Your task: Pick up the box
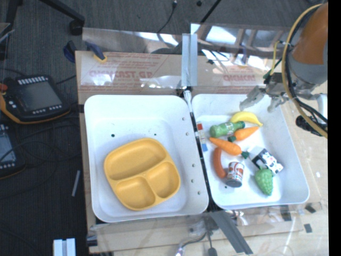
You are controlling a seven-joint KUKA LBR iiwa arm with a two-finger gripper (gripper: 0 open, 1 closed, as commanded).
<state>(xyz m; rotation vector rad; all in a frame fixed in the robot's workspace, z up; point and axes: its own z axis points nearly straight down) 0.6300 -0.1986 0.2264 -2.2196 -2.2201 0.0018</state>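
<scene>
The box is small, black and white, and lies in the right bin toward its near right side, between a red-and-white can and a green bumpy toy fruit. My gripper hangs over the far edge of the right bin, well behind the box and above a yellow banana. Its two fingers are spread apart with nothing between them.
The right bin also holds a green bottle, two orange carrots, and a red sausage. A yellow divided plate lies in the left bin. A raised ridge separates the bins.
</scene>
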